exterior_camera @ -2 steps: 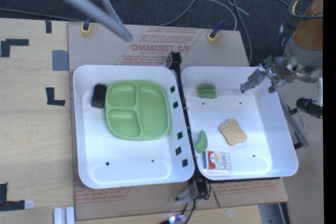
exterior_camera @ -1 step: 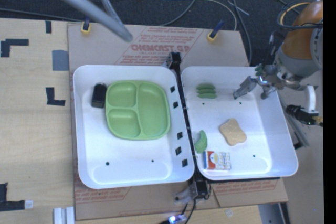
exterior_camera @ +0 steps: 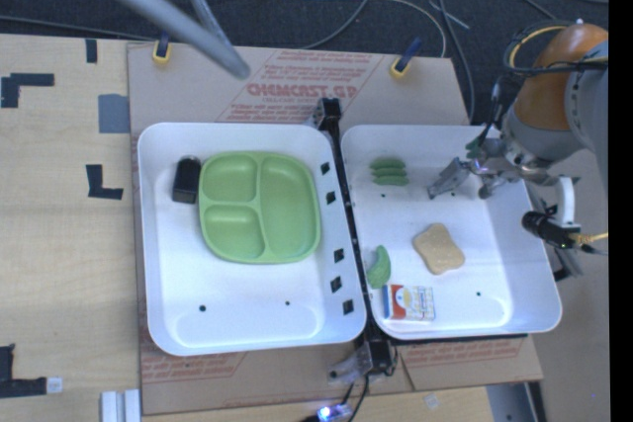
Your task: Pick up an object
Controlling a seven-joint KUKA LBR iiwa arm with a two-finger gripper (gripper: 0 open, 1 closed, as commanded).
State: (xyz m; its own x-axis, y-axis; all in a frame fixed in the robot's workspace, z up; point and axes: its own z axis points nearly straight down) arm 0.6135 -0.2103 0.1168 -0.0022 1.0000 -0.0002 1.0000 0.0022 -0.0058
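Bread (exterior_camera: pixel 438 248) is what I am judging as my likeliest target: a tan slice lying flat on the floor of the right bin (exterior_camera: pixel 514 306), a little below the middle. My pincer (exterior_camera: pixel 447 181) is hovering over the upper part of that same bin, pointing toward the left of the view, its fingers (exterior_camera: pixel 443 184) looking spread apart with nothing between them. From the tips, the bread is sitting nearly straight toward the near edge of the bin, apart from me and not touching. Its long axis is running at a slant, from upper left to lower right. So the coming move is, I think, turning on drawing back along the bin and lowering, with the fingers set across the slice's narrower width.

A green pod (exterior_camera: pixel 389 172) is lying just left of my tips, closer than the bread. Another green piece (exterior_camera: pixel 379 266) is resting by the divider, and a small carton (exterior_camera: pixel 408 302) is lying below the bread. In the left bin (exterior_camera: pixel 163 311) a green divided plate (exterior_camera: pixel 260 208) is sitting beside a black block (exterior_camera: pixel 186 180).
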